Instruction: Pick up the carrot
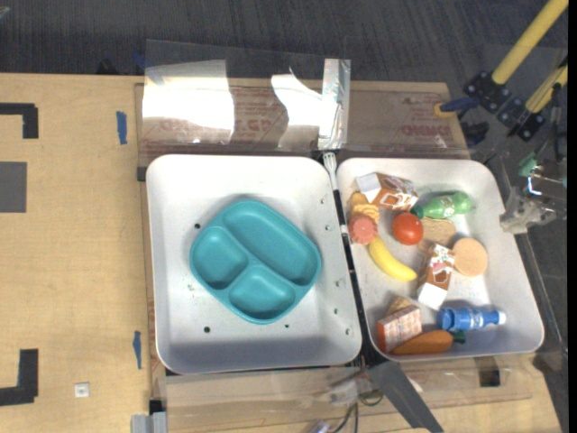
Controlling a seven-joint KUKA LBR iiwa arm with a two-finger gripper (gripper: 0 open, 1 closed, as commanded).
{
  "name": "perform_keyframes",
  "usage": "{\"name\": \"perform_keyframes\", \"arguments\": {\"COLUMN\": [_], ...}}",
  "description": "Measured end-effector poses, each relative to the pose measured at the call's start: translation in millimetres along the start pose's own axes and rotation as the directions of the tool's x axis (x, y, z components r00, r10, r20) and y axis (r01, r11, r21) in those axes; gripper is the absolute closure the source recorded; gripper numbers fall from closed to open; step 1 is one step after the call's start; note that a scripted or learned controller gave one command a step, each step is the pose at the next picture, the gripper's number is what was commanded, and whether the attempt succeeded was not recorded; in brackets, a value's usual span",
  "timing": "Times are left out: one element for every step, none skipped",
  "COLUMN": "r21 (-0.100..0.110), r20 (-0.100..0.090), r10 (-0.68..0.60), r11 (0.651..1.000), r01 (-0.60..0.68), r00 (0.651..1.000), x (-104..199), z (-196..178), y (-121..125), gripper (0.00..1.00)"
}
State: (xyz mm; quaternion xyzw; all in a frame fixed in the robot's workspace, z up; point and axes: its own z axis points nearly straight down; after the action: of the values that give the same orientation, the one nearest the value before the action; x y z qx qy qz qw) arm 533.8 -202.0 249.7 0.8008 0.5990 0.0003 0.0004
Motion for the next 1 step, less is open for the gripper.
{"name": "perform_keyframes", "arguments": {"r21": [0.0], "r20": [0.0], "r10": [-0.354], "r11": [0.935], "r01": [0.354], "r00": [0.935], "x": [-17.3], "z": [-1.8], "y": [-16.1], "gripper": [1.0]}}
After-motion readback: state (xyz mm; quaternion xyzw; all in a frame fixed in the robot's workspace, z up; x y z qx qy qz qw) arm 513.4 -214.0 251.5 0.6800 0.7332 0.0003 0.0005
